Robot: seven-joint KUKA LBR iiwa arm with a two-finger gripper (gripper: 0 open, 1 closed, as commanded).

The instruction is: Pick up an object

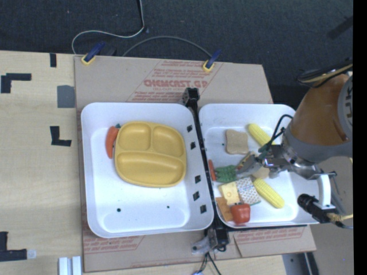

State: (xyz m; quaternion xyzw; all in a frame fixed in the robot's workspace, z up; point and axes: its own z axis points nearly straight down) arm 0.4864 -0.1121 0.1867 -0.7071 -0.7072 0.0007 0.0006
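Observation:
The right bin point(287, 110) holds a pile of toy food: a tan bread slice point(235, 141), two corn cobs point(258, 134) point(268, 193), a green leafy piece point(225, 172), a yellow cheese block point(230, 192), a checkered piece point(248, 190) and a red tomato point(241, 212). My gripper point(252, 164) reaches in from the right and sits low over the middle of this pile, between the bread and the lower corn cob. Its fingertips are near the green piece.
The left bin point(92, 171) carries a yellow divided plate point(150, 153) with an orange carrot-like piece point(110, 141) at its left side. A black divider point(198, 153) runs between the bins. Cardboard lies under both, and a cable runs at the back.

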